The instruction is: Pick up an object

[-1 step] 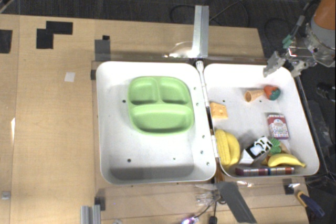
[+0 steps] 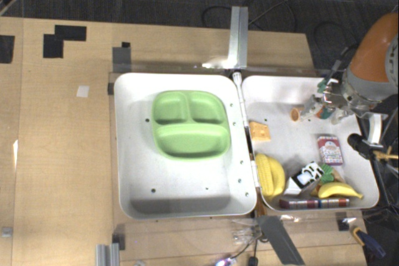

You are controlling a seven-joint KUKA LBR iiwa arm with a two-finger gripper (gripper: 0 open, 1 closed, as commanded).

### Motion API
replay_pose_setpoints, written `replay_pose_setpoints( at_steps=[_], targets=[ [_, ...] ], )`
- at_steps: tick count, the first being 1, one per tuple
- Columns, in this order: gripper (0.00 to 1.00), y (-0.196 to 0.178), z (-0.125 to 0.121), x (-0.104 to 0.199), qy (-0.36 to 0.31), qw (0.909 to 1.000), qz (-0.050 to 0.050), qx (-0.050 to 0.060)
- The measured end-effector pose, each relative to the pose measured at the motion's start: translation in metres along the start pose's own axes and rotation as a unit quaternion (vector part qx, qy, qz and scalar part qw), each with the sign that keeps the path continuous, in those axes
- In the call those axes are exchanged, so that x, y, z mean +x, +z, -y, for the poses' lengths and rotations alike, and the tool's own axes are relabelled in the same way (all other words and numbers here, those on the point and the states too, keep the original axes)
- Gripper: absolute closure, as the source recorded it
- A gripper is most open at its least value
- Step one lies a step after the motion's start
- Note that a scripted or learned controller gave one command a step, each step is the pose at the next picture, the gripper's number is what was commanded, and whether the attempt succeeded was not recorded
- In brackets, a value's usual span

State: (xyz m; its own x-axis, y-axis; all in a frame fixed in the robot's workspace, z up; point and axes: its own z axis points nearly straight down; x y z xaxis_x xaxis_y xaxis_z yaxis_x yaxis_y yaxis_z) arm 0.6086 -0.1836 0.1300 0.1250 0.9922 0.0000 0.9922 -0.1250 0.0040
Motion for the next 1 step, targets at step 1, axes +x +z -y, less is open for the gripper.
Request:
replay_pose_setpoints(
  at_steps=[1],
  targets=[
    [0.00, 0.0407, -0.0147, 0.0368, -0.034, 0.9994, 0.000, -0.004]
  ],
)
